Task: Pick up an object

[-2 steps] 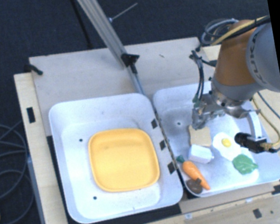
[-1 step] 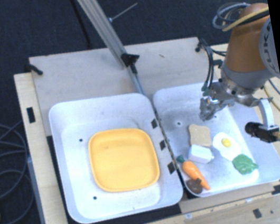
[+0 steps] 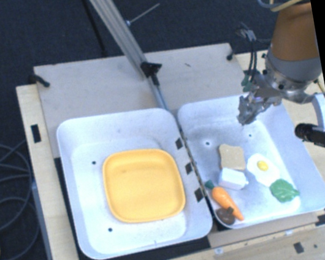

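Over the right bin's [image 3: 297, 152] far end my gripper [image 3: 247, 111] hangs, grip unreadable from here; I'm mid-approach, nothing picked — next I drop toward the toast [image 3: 232, 156] near the bin's middle

Two shallow white bins sit side by side on the bench [image 3: 97, 75]. The left bin [image 3: 74, 142] carries a yellow square plate [image 3: 143, 184] near its middle. The right bin [image 3: 298, 195] holds a cluster of small things in its near half: a tan bread slice [image 3: 232, 156], a white block [image 3: 232, 178] just below it, a toy fried egg [image 3: 262, 168] to their right, a green leafy piece [image 3: 282, 190] beside the egg, and an orange carrot [image 3: 225, 199] lying against the bin's left wall with a dark brown piece [image 3: 226, 214] at its lower end. The gripper [image 3: 247, 111] hangs over the right bin's far part, well apart from the cluster, on the grey arm with its orange band [image 3: 292, 35]. A slanted metal rail [image 3: 124, 33] crosses the bench's far side.
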You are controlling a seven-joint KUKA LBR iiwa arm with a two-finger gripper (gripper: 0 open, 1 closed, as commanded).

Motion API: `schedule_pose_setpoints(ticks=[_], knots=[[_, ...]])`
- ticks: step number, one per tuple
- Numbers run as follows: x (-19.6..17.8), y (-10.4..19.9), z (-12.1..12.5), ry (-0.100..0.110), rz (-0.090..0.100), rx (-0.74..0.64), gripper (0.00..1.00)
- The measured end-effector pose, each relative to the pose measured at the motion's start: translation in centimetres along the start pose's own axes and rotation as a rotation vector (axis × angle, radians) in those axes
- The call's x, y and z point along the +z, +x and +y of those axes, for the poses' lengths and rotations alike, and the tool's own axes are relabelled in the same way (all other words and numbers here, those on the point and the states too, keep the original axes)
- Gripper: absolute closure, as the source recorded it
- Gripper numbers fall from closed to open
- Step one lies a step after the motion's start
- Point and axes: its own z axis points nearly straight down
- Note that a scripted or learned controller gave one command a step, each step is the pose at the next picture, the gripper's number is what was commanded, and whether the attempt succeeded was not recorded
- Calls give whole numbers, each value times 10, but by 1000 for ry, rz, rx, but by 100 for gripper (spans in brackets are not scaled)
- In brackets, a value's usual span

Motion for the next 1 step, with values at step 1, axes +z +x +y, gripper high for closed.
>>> schedule_pose_setpoints(ticks=[1], knots=[[-2,46,-9,5,1,-3,100]])
